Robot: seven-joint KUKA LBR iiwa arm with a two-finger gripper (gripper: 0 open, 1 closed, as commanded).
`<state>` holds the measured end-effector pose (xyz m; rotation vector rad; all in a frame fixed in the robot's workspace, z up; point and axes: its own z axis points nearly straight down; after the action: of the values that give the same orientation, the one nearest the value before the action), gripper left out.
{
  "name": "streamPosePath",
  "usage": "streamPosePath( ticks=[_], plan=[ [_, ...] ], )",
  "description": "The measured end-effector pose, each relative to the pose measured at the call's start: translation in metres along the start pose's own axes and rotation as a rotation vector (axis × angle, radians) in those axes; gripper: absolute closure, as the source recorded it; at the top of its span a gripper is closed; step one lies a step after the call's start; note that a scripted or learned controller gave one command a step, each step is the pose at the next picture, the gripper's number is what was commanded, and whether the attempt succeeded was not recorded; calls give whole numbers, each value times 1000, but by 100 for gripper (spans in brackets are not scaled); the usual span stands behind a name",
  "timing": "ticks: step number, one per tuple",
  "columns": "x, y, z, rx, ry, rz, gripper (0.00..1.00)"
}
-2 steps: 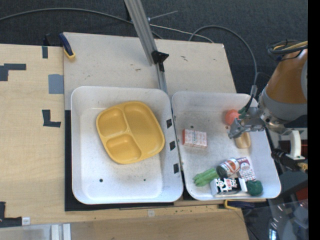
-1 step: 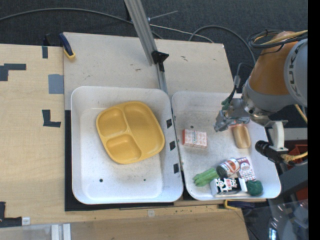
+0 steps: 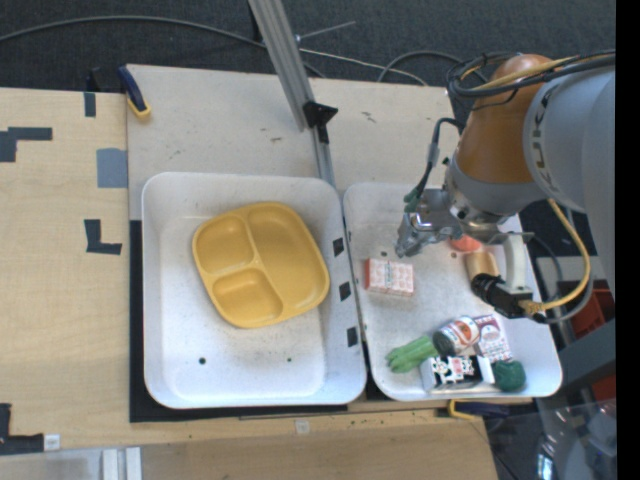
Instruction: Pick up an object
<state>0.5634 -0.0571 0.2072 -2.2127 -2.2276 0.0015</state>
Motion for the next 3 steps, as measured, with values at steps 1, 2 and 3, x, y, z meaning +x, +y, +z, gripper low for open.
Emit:
streamPosePath(
  ticks=[1,2,3],
  plan=[
    [54,6,-8,-1,1,-1,100],
    [105,26,-1,-1,1,-1,100],
    [158,35,-14,-1,2,-1,100]
  ],
)
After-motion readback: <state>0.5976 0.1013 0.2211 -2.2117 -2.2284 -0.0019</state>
